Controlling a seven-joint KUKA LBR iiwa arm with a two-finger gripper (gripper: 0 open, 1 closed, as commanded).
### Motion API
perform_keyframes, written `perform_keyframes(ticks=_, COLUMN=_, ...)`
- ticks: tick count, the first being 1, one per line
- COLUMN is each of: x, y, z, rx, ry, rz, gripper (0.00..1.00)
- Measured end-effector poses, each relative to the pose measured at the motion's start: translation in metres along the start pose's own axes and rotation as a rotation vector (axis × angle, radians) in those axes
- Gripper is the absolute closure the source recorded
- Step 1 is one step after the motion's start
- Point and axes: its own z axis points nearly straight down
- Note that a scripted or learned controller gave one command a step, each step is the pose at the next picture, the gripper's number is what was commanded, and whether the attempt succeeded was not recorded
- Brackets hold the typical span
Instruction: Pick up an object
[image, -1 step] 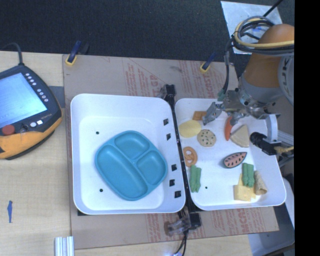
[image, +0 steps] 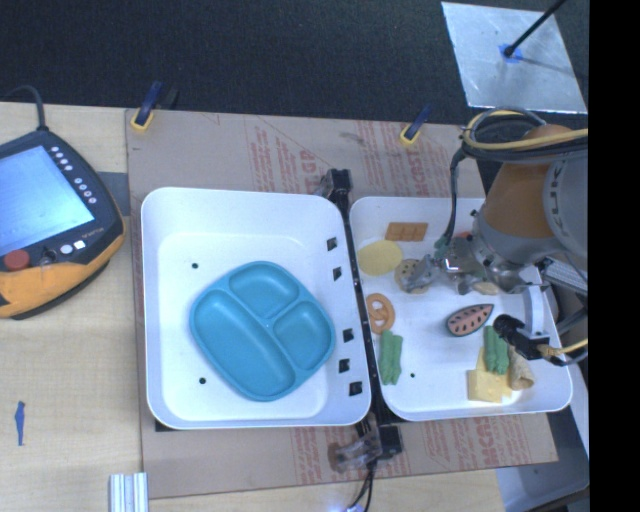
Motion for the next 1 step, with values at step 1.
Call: perform_keyframes(ticks=1, x=-0.0145, y=-0.0709, z=-0.0027, rx=0.003, ry=0.002, rz=-0.002, gripper=0.00)
